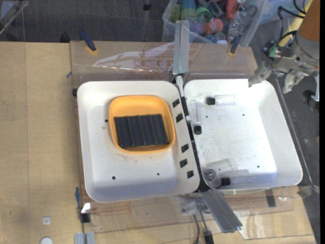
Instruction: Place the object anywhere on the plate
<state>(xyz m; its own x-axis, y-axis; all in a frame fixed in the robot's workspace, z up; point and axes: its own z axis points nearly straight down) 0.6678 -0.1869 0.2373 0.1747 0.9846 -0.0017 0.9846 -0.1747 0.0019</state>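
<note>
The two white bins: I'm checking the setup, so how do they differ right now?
The left bin holds an orange plate bearing a dark ribbed block; the right bin holds neither. The gripper sits at the right bin's far edge, away from the left bin. Both are shallow, white, round-cornered.

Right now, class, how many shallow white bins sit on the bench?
2. The left shallow white bin holds an orange plate bearing a dark ridged block; the right shallow white bin adjoins it.
</note>
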